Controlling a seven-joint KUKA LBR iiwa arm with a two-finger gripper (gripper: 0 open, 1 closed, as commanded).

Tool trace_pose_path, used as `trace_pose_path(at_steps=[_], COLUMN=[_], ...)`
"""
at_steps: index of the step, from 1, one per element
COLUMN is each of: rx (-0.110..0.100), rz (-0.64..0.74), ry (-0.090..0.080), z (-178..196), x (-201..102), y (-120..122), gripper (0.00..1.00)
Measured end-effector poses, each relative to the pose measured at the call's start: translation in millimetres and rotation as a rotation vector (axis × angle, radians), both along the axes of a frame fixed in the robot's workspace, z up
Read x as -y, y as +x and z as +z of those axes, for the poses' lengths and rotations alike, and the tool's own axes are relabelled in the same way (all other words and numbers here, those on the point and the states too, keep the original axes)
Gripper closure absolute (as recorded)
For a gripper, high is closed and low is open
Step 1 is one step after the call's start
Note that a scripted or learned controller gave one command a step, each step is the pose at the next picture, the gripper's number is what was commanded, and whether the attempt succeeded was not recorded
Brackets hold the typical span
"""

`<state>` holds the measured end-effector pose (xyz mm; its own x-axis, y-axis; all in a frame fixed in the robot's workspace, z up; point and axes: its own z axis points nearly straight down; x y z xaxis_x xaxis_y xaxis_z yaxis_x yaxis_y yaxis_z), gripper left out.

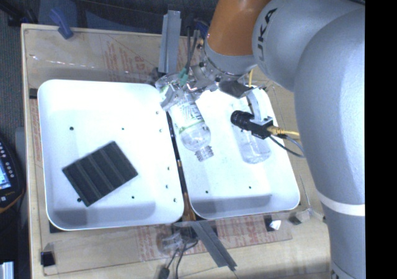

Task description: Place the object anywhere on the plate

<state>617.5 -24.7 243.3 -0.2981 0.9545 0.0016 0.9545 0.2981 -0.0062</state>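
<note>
One bottle (189, 124) hangs below fingers (177, 88) (over right bin (248, 200)).

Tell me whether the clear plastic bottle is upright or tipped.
Tipped. The clear plastic bottle slants with its capped neck pointing down toward the right bin floor, its upper end at the gripper near the bins' divider.

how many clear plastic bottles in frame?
2. One bottle hangs under the gripper, over the right bin's left edge. The other lies in that bin, further right. The arm may hide more.
</note>
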Motion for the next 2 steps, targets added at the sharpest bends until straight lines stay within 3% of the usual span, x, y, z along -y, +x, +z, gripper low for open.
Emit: trace_pose_path(at_steps=[1, 2], rx=[0.002, 0.001], rz=[-0.184, -0.329], ry=[-0.002, -0.003], z=[0, 36], x=[13, 53], y=[39, 38], gripper=[1.0, 1.0])
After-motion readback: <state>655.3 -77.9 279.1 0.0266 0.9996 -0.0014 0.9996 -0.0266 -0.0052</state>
